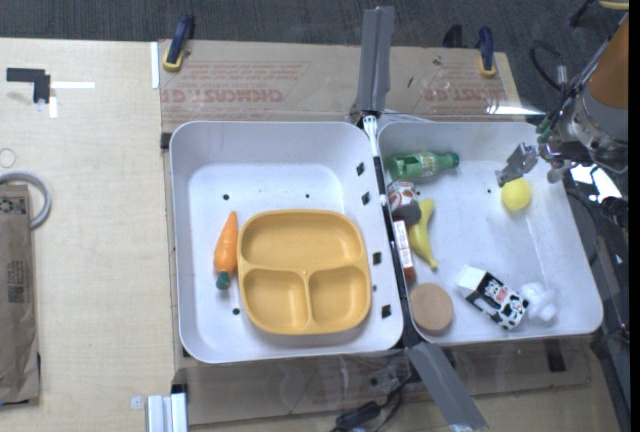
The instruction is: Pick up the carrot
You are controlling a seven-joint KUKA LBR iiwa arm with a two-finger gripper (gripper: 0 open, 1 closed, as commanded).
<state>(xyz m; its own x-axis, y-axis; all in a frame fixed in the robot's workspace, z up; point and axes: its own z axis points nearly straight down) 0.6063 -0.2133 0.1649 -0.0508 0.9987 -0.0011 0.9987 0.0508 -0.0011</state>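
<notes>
Pincer [520,163] over right bin, just above lemon [516,196]; grip state unclear; carrot [227,242] in left bin, likely light, stiff; grab mid-body.

We see the carrot [227,242] hemmed between the yellow tray [303,270] and bin wall [181,250] (open above)

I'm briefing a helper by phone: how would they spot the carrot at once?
Look in the left white bin, which holds a yellow divided plate. The carrot lies along the plate's left edge, green end toward the viewer. It is the one orange, tapered thing there.
</notes>
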